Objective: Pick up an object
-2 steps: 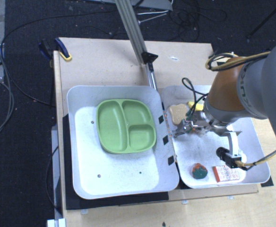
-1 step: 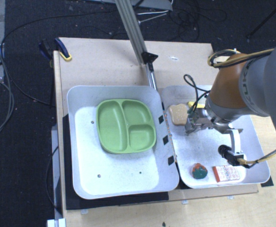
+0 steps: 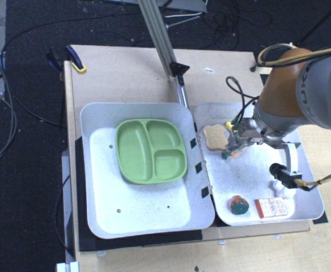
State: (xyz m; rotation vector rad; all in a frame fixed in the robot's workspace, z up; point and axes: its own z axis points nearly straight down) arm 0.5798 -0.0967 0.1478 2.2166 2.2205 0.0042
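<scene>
The tool [image 3: 232, 149] was seen low in the right bin [image 3: 307, 211], just beside the tan sponge [image 3: 213, 136]; its finger state could not be told.

Both white bins, the left bin [image 3: 97, 208] and the right bin [image 3: 250, 174], look like smooth matt plastic with fine dark speckling. The green divided tray [image 3: 151, 151] at frame centre is smooth plastic with a soft sheen. The bench top [image 3: 126, 72] looks like pale matt wood. The arm's orange band [image 3: 281, 89] at upper right shines glossy.
</scene>
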